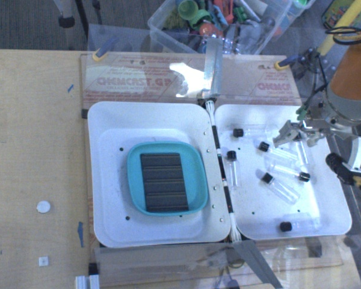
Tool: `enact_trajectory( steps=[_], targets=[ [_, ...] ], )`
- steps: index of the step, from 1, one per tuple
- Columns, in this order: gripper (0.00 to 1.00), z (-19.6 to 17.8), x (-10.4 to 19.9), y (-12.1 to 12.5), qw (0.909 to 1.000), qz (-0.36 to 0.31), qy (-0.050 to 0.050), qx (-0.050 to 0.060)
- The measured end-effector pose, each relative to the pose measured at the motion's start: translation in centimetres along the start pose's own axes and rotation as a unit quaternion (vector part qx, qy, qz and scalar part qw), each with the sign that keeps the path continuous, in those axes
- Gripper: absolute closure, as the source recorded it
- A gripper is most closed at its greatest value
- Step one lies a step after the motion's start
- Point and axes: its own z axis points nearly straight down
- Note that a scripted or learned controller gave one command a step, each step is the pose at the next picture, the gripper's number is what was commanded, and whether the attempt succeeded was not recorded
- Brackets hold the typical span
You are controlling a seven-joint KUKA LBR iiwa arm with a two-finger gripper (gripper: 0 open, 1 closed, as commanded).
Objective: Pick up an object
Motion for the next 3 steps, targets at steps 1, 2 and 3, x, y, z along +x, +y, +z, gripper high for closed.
enact_trajectory(
  steps=[1, 2, 3],
  targets=[
    [0.00, 10.2, -2.3, 4.3, 0.9992, -0.039, 0.001, -0.003],
    [0.00, 11.0, -3.6, 6.5, 0.9987, -0.052, 0.004, -0.004],
    [0.00, 11.2, 2.4, 7.8, 0.9972, -0.074, 0.000, 0.001]
  ],
)
